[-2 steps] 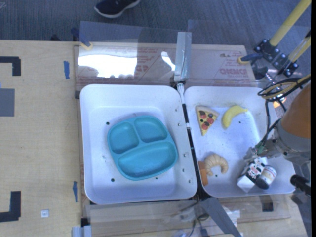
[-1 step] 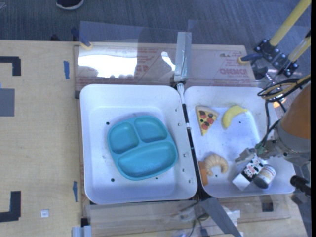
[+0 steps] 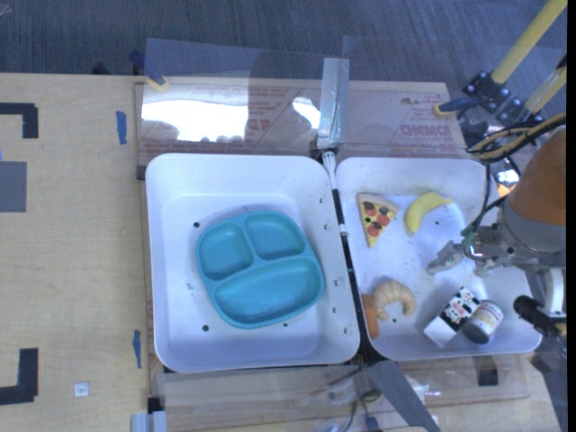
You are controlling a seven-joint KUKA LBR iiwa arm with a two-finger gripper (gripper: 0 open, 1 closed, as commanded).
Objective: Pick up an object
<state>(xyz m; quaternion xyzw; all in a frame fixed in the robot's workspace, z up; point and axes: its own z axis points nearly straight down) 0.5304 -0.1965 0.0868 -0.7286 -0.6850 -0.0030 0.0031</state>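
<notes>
The left shallow white bin (image 3: 171, 241) holds a blue plastic divided plate (image 3: 259, 268) with three compartments, lying flat near the bin's middle. A narrow divider separates it from the right shallow white bin (image 3: 405, 174), where the small objects lie. Nearest the divider at the top sits a toy pizza slice (image 3: 375, 217), yellow with red and dark toppings, its tip pointing down. Below it, near the bin's lower left corner, lies a tan toy croissant (image 3: 393, 299) touching a small orange piece (image 3: 370, 317). To the right of the pizza slice rests a yellow toy banana (image 3: 426, 209), curved, well apart from the croissant. Further right and lower, a white bottle with a black-and-white label and dark cap (image 3: 463, 315) lies on its side. Above the bottle the grey arm's two-finger gripper (image 3: 454, 256) hangs over bare bin floor with nothing between its fingers; I cannot tell whether they are spread or together.
</notes>
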